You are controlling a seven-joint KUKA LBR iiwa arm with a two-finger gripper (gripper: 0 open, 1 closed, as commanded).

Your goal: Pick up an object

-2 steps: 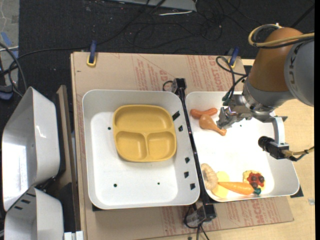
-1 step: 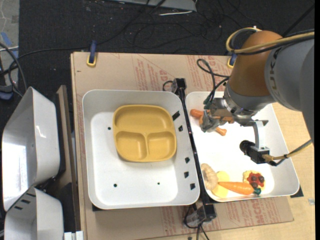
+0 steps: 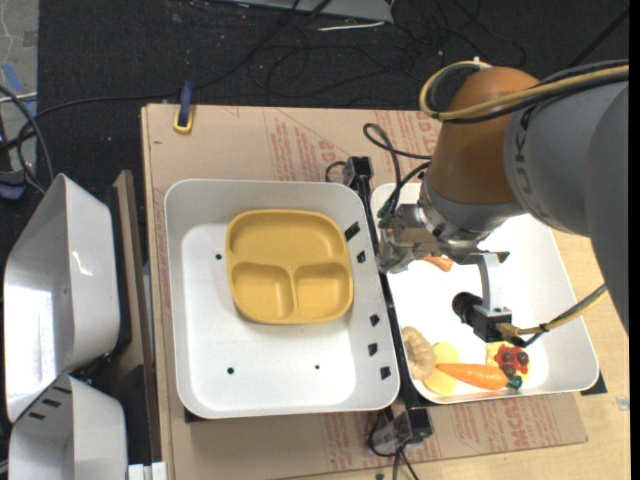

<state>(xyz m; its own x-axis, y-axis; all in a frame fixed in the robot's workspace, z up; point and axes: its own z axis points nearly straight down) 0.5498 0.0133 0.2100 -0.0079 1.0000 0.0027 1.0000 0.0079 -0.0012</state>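
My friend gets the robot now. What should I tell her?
Gripper: low over the right bin, at its top left corner in the view. I can't tell if it holds anything.
Things: a small orange piece sits beside it. A carrot, a pale lump and a small red thing lie along the bin's lower edge. A yellow plate lies in the left bin.
Done: nothing seen lifted.
Left: grab one thing and lift it.

A dark speckled floor (image 3: 90,48) strewn with black cables (image 3: 75,99) surrounds a pale brown cardboard-covered bench top (image 3: 270,138) printed with red lettering. A yellow clamp with a blue handle (image 3: 183,113) sits at its far left corner; white plastic tubs (image 3: 60,278) stand at left.
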